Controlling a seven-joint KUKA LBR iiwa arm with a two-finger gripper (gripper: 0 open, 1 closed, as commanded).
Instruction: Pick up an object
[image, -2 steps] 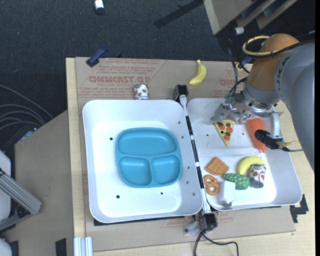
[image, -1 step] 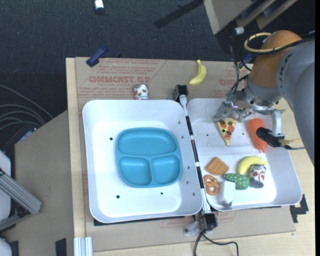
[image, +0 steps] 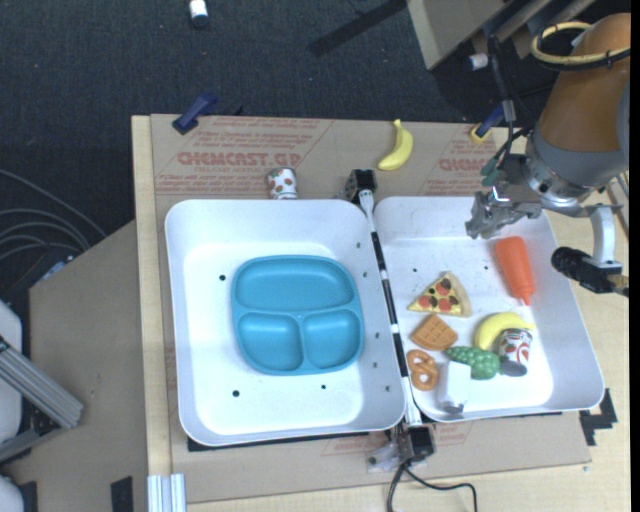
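With the gripper (image: 489, 222) hovering near the right bin's (image: 570, 395) far edge, jaws' state untellable and holding nothing visible, it should descend squarely over the adjacent carrot (image: 516, 266), straddling its width.

one fixed camera looks down aslant on both bins (image: 190, 300)
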